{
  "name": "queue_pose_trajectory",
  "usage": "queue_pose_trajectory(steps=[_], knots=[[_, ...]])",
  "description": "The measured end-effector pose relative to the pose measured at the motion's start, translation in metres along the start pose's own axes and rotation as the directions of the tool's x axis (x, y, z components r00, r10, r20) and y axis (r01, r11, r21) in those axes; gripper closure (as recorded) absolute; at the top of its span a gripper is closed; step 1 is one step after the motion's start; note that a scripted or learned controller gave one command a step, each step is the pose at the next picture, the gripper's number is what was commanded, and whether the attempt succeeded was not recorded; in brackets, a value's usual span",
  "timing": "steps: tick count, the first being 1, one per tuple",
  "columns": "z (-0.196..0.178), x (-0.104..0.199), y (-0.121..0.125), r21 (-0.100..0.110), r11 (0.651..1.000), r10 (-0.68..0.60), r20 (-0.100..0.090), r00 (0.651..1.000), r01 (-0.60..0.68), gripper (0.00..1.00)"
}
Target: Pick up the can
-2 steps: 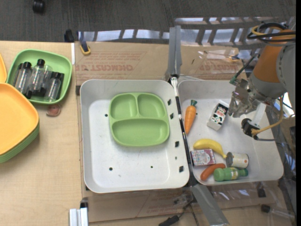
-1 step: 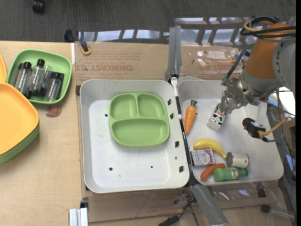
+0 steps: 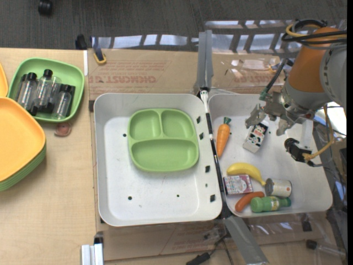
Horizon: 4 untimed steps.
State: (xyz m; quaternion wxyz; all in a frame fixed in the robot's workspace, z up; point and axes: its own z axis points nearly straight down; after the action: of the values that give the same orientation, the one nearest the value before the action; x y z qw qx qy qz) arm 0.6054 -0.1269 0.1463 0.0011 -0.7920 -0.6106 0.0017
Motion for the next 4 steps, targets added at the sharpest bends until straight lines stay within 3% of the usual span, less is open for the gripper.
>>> queue_pose_trajectory(steps=[1, 2, 3, 4], knots=[[0.055, 0.013, 0.038, -0.002, 1.0, 0.006, 0.0, 1.0, -0.006, 0.0], [-0.004, -0.033, -0.006, -0.002, 0.981, -0.196, 0.0, 0.981, 0.196, 0.0], [-0.045, 0.045, 0.031, -0.004, 0.974, -0.225, 0.001, 0.974, 0.225, 0.0], [-0.011, 0.012, 0.047, -0.002, 0.998, -0.068, 0.001, 0.998, 0.068, 0.0]])
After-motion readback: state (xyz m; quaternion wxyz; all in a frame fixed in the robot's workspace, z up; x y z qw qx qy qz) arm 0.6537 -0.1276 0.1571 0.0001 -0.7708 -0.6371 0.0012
